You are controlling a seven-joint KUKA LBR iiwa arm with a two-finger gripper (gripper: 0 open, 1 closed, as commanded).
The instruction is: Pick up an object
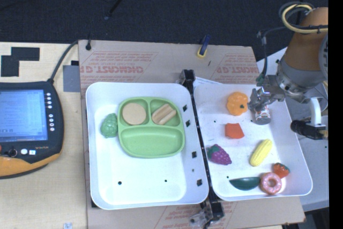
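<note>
On the bench [59, 190], the left bin [107, 179] holds a green head of broccoli [109, 125] just beside a green 3-compartment plate [151, 142], with a round tan piece [133, 112] in the plate's left upper compartment and a bread-like piece [164, 113] in the right upper one. None of these lies near the arm. The right bin [292, 147] carries the likelier targets: a purple grape bunch [219, 154] near the divider, an orange pepper-like toy [237, 103] toward the bin's far side, a red block [233, 130] just in front of it, a dark green piece [244, 183] at the near edge, a yellow corn cob [260, 152] whose long axis runs at a slant from near-left to far-right, a pink doughnut [271, 183] and a red strawberry-like toy [281, 170] touching or just beside each other. The claw [261, 110] hovers over the far part of this bin, and the orange pepper-like toy sits just to its left, the nearest object by my judgement, so a short move leftward and down looks like what a grasp calls for. The red block lies a little farther off, left and nearer the camera. Whether the claw is released or clenched I cannot tell; its metal parts blur together, and nothing is visibly caught in it.
</note>
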